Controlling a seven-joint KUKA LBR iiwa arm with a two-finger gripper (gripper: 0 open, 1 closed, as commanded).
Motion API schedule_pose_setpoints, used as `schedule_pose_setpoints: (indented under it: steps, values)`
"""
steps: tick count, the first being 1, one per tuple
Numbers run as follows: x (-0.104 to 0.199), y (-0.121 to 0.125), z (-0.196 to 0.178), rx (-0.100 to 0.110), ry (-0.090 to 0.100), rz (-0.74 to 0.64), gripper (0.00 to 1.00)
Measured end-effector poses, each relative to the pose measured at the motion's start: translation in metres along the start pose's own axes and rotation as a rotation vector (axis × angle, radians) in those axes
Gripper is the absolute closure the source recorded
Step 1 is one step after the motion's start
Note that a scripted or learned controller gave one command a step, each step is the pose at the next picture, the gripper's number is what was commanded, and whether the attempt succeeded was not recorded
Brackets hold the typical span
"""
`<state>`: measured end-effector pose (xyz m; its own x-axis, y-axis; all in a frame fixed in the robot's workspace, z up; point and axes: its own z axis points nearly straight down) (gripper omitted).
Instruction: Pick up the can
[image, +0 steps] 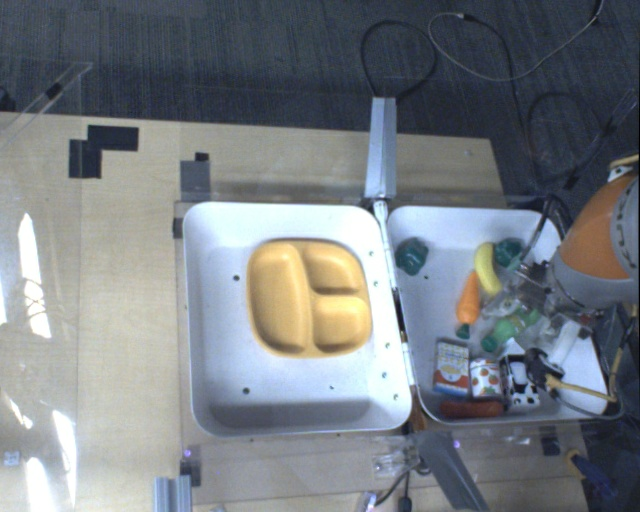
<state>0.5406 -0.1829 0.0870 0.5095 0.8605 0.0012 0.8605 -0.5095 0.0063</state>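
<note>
1. A light wooden counter fills the lower view.
2. Beyond the counter's far edge lies dark grey carpet floor, with black cables looping across it.
3. Over the counter's left part, glare suggests perhaps a clear panel.

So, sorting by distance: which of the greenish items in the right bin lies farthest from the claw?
The dark teal round lump, alone near the right bin's far-left corner.
</note>
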Motion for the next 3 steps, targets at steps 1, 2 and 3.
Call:
schedule_pose_setpoints:
  steps: [1, 2, 3]
  values:
    - [-0.006, -0.045, -0.001, -0.005, 0.003, 0.051, 0.00]
    - [-0.004, -0.042, -0.011, -0.009, 0.005, 0.046, 1.00]
    - [0.020, -0.071, -0.119, 0.005, -0.001, -0.051, 1.00]
